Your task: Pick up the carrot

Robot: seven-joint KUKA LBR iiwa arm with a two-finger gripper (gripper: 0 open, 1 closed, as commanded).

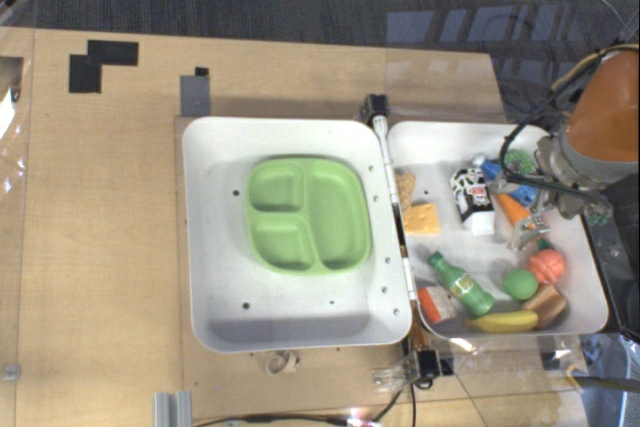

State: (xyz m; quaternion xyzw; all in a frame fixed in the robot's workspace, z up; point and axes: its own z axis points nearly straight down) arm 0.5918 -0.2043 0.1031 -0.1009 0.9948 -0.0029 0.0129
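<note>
The carrot [511, 207] is a short orange piece in the right bin [440, 143], toward its right side, with a bit of green just above it. My gripper [529, 227] hangs over the bin directly to the carrot's right, and its body covers the carrot's right end. The grey wrist and orange band reach in from the right edge. From this angle I cannot make out whether anything sits inside the gripper.
Crowding the right bin: a cow-patterned carton [466, 191], white block [482, 223], cheese wedge [421, 218], green bottle [462, 282], banana [505, 320], lime [519, 284] and peach-coloured fruit [547, 265]. The left bin [215, 315] holds a green divided plate [305, 215].
</note>
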